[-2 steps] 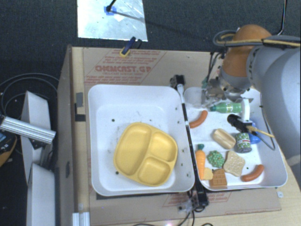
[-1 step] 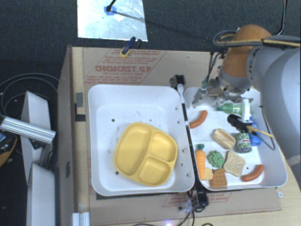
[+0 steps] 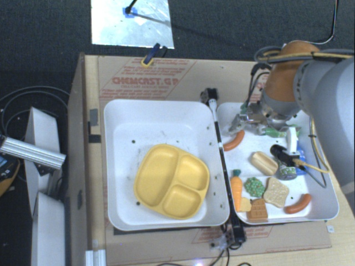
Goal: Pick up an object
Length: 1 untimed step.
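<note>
The arm (image 3: 324,87) runs off the frame at three o'clock, and it hides the far corner of the right bin (image 3: 333,204) at one o'clock.

Dark carpet (image 3: 233,10) covers the floor across the top of the frame and down the left side. A shiny silver sheet (image 3: 132,15) lies on it at upper left, marked with a small blue patch (image 3: 129,12). A brown cardboard sheet (image 3: 150,77) with red printed lettering spreads over the bench in the middle. At the left edge, black cables (image 3: 22,101) loop over the carpet beside white box-like pieces (image 3: 44,132) and a ribbed metal bar (image 3: 33,152).
</note>
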Motion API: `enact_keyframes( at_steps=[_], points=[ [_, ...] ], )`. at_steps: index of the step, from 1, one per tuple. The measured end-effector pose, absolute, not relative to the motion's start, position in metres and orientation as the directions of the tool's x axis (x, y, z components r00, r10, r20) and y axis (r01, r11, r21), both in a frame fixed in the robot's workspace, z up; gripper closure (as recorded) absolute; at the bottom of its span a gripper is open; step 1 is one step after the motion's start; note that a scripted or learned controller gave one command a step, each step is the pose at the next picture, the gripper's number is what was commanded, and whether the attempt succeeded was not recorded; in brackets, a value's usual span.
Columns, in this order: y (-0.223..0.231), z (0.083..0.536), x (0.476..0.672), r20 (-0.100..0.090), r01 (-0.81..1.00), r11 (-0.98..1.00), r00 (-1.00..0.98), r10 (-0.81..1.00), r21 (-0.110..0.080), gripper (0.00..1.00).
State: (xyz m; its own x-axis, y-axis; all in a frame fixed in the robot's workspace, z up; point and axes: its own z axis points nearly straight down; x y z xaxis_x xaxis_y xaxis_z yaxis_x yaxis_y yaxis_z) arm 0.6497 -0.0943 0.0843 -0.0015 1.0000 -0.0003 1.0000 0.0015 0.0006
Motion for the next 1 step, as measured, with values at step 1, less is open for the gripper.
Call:
enact_keyframes(
  at_steps=[1],
  points=[
    [-0.0941,0.0960,0.6511,0.000,1.000,0.003,-0.003,1.000,0.005,1.00]
  ],
)
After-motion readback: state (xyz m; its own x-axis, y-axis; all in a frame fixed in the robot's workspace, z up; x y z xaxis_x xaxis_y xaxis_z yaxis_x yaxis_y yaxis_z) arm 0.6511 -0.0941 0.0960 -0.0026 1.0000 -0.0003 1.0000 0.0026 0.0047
